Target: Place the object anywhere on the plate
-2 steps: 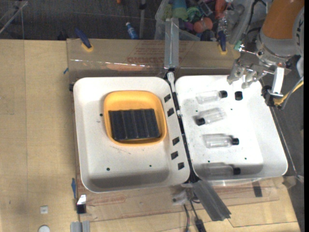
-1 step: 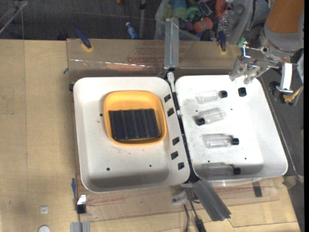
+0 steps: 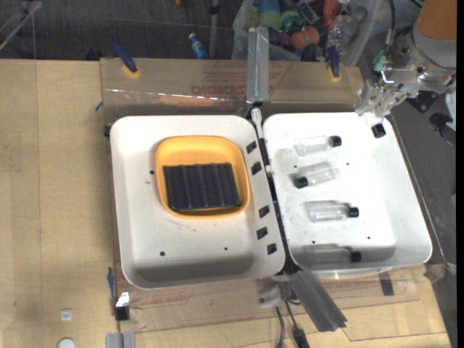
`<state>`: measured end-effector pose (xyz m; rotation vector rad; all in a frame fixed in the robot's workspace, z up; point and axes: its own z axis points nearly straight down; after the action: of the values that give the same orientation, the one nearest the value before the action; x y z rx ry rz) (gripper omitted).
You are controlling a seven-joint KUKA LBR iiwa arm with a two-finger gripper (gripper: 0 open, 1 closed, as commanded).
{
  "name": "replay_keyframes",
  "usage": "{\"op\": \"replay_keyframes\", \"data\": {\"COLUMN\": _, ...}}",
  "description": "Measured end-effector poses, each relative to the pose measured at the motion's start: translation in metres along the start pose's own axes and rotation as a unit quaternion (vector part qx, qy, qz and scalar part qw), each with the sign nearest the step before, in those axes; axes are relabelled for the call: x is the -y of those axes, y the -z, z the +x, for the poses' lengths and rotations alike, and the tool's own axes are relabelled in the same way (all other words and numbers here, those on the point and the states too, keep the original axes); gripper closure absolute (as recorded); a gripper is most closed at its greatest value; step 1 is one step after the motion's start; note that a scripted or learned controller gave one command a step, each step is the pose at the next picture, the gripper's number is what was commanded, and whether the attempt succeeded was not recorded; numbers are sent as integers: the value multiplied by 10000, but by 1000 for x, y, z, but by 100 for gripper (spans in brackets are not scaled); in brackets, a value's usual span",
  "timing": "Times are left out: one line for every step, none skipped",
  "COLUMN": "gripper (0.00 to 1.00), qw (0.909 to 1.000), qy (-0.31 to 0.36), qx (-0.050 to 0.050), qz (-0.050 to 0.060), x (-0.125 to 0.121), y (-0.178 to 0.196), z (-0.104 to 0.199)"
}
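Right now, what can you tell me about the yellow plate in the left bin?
The plate is a yellow-orange, squarish dish with rounded corners and a raised rim, plastic by the look of it. It lies flat on the floor of the left bin, a little toward the far side, its edges apart from the bin walls. A dark, ribbed rectangular insert covers most of its well, nearer the front rim. None of the clear bottles is on it; they lie in the right bin.

The arm (image 3: pixel 438 13) is cut off by the right and top edges. The gripper (image 3: pixel 375 100) is blurred, its fingers too small to tell apart. A fourth bottle (image 3: pixel 330 253) lies half hidden at the right bin's (image 3: pixel 406 187) near wall.
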<state>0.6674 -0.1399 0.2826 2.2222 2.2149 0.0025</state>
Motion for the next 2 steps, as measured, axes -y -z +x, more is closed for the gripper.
{"op": "replay_keyframes", "data": {"gripper": 100, "qw": 9992, "qy": 410, "qx": 2, "qz": -2, "x": 0, "y": 21, "z": -15}}
{"op": "replay_keyframes", "data": {"gripper": 100, "qw": 9775, "qy": 2108, "qx": 5, "qz": -13, "x": 0, "y": 52, "z": -55}}
